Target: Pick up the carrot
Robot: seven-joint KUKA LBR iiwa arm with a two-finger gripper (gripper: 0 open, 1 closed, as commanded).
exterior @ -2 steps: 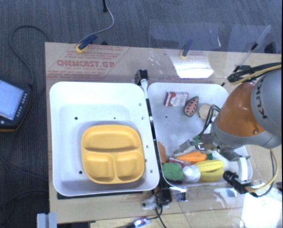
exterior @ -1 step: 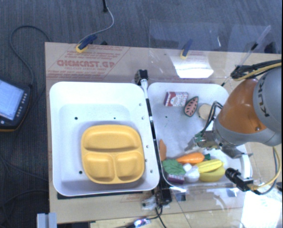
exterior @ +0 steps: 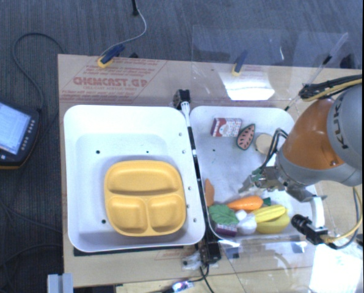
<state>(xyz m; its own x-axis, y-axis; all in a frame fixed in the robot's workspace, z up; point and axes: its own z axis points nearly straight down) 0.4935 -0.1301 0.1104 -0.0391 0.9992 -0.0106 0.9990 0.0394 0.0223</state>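
From above, the surface (exterior: 109,78) carries two white bins side by side. Taking the carrot (exterior: 245,203) as the landmark: it lies on its side near the front wall of the right bin (exterior: 231,157), orange, with its thick end pointing left. The left bin (exterior: 84,133), well to the carrot's left, holds one yellow tray (exterior: 145,195) with three compartments. The right bin holds the rest. Just left of the carrot sits one green leafy piece (exterior: 219,213), with one purple piece (exterior: 227,229) just in front of that. One white piece (exterior: 248,224) lies just in front of the carrot. One yellow banana-like piece (exterior: 269,213) touches or nearly touches the carrot's right end, and one rounder yellow piece (exterior: 275,224) sits in front of that. One thin orange piece (exterior: 209,191) leans at the bin wall to the carrot's left. Well behind the carrot lie one red-and-white box (exterior: 225,127) and one watermelon slice (exterior: 246,136). The arm (exterior: 319,145) comes in from the carrot's right, and its gripper (exterior: 259,180) hangs just behind the carrot; whether it is spread or closed cannot be told.
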